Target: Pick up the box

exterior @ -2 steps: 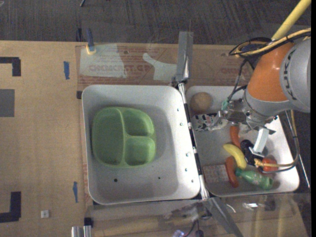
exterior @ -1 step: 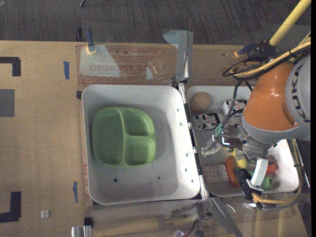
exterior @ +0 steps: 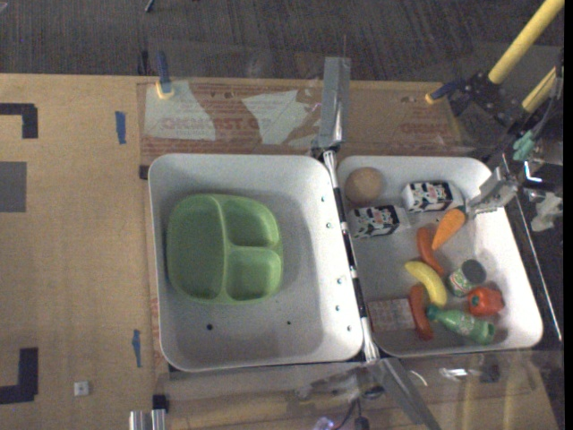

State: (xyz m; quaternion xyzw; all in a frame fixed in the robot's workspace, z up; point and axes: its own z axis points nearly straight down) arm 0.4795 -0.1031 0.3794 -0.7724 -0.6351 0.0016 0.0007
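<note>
Two small black-and-white carton boxes lie in the right bin (exterior: 528,330): one (exterior: 374,221) near its left wall, the other (exterior: 428,195) toward the back. A flat pinkish box (exterior: 389,313) lies at the front left of that bin. My gripper (exterior: 492,193) hangs at the bin's back right edge, just right of the rear carton and above the tip of an orange carrot (exterior: 448,228). It holds nothing that I can see.
The right bin also holds a brown ball (exterior: 363,184), a banana (exterior: 426,280), a can (exterior: 466,276), a tomato (exterior: 484,301), a green bottle (exterior: 461,323) and a red sausage (exterior: 419,312). A green divided plate (exterior: 224,246) lies in the left bin (exterior: 304,330).
</note>
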